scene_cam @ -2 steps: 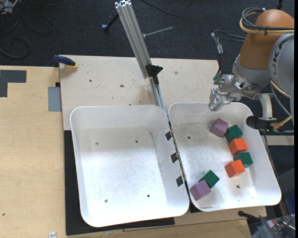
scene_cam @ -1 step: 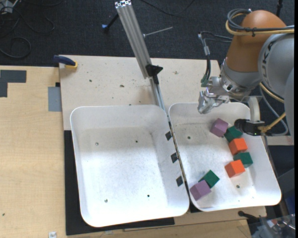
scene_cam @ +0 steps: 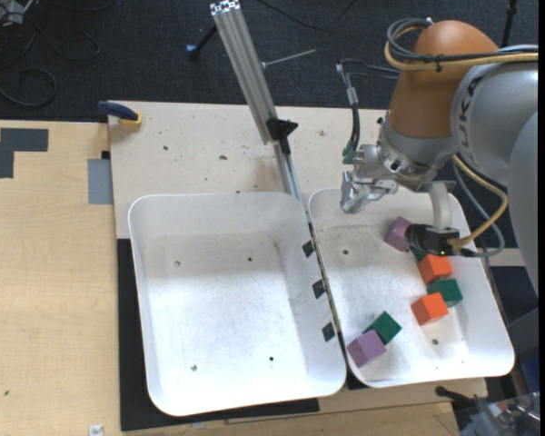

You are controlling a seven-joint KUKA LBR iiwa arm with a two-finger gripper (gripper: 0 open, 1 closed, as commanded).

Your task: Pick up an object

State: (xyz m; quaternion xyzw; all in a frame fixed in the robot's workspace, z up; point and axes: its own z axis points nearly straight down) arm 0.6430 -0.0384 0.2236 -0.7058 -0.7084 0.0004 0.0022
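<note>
While its finger spacing cannot be told, the end effector (scene_cam: 357, 196) hangs over the right bin's (scene_cam: 490, 357) far left corner, nothing visibly gripped; a purple block (scene_cam: 399, 234) lies near, other blocks farther toward the front.

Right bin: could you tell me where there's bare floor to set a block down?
The right bin is free along the divider wall, from below the gripper down to the green block. Its right side is crowded with blocks, purple to orange.
</note>
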